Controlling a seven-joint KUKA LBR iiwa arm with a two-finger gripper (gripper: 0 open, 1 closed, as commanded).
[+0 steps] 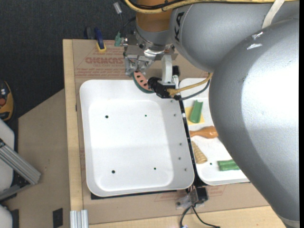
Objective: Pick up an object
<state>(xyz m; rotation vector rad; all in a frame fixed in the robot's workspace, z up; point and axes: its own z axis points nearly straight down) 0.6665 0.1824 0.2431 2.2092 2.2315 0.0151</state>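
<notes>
A small flat piece, pinkish on top with a dark green rim, is hanging over the far edge of the left bin, clamped between the fingers of the gripper. The grey arm is reaching across from the right. In the right bin a green block, an orange-brown piece, a tan cone and another green piece are lying.
</notes>
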